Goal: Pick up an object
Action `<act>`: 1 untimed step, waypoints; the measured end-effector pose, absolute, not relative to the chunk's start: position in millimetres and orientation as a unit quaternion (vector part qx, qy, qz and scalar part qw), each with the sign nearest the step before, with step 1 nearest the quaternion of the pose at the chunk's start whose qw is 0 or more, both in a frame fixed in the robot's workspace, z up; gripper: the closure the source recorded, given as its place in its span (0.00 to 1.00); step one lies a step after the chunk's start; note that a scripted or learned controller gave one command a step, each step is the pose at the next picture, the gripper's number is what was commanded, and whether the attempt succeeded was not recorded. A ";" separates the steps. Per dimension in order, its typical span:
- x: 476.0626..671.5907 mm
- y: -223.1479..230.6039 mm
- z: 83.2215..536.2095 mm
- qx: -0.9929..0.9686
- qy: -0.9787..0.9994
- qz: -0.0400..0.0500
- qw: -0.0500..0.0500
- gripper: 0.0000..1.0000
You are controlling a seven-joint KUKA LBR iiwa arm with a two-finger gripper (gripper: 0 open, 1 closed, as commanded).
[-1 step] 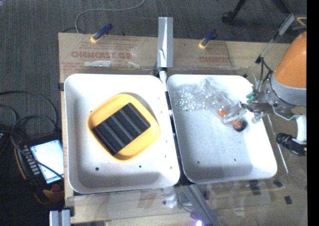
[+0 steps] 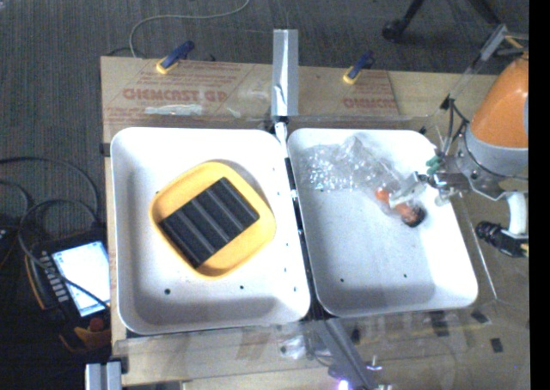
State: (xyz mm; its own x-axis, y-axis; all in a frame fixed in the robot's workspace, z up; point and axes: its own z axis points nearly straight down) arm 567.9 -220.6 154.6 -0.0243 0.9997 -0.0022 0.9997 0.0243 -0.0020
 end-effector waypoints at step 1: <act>584.4 -217.9 114.6 0.669 0.743 0.004 0.002 0.00</act>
